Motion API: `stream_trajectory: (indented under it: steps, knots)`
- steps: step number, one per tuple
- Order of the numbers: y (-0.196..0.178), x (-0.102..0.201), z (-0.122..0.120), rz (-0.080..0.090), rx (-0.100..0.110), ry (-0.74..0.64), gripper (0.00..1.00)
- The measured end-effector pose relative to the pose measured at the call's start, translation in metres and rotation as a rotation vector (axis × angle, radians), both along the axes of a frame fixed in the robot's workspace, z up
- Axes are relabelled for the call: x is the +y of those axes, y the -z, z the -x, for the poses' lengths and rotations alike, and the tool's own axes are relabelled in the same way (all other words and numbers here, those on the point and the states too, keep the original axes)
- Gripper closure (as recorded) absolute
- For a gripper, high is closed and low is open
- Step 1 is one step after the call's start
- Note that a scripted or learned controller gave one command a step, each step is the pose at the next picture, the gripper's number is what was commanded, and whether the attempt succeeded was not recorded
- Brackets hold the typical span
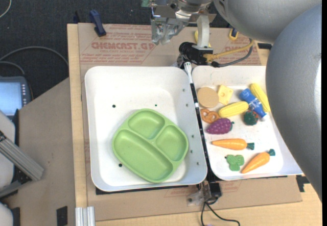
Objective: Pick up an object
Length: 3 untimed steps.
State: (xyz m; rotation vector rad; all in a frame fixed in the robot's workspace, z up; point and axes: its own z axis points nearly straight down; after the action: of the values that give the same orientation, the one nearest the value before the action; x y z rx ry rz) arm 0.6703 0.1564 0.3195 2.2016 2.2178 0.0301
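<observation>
Two carrots [230, 144] in right bin [286, 169], one lying crosswise, stem rightward; gripper [164, 31] above bench, grip state unclear.

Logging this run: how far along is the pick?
Done: nothing visibly picked; the toy food, like the grapes and two carrots, lies in the right bin. In hand: gripper is up behind the bins. Left: descend, grasp, lift.

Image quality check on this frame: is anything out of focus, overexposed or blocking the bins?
Camera view: the bins' contents are sharp, the green plate and toy food such as the purple grapes reading clearly; the white bin is bright but not blown out, with soft shadows; the arm looms large and slightly soft, covering the right bin's far edge; the gripper looks a bit blurred.
</observation>
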Motion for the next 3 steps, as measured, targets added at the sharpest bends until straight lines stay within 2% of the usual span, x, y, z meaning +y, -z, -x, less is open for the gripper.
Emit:
stream_trajectory:
  steps: [3]
  knots:
    - [-0.031, 0.001, -0.002, 0.0, -0.01, -0.002, 1.0]
